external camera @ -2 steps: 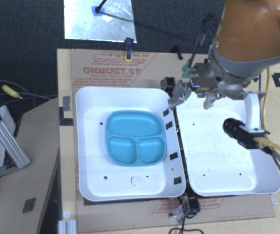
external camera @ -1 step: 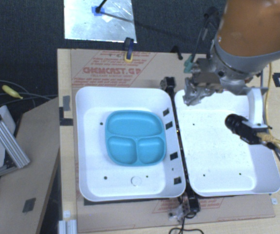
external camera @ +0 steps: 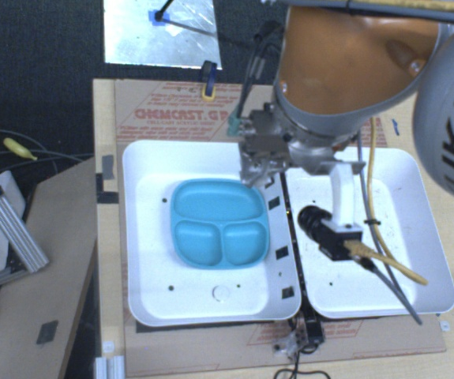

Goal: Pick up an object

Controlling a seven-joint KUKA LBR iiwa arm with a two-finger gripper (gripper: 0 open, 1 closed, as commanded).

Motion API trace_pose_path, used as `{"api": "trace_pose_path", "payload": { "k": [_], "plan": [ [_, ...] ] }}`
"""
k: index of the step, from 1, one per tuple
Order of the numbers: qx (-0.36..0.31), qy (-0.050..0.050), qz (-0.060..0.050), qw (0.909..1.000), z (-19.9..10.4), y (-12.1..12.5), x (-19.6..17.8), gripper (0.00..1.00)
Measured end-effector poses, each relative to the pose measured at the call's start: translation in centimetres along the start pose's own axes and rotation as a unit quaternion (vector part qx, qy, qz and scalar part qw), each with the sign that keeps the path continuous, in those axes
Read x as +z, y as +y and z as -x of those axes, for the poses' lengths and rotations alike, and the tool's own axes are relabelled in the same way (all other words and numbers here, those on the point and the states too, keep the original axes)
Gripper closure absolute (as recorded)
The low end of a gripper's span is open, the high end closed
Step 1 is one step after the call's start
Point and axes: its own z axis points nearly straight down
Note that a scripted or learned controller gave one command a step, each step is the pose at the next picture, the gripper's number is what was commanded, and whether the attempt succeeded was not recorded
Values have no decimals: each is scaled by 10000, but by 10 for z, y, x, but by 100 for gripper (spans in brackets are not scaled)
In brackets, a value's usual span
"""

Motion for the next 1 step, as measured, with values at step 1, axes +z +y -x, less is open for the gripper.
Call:
{"api": "trace_pose_path", "payload": {
  "k": [1],
  "plan": [
    [85,-21,-5,10000,81,1,19,100]
  ]
}}
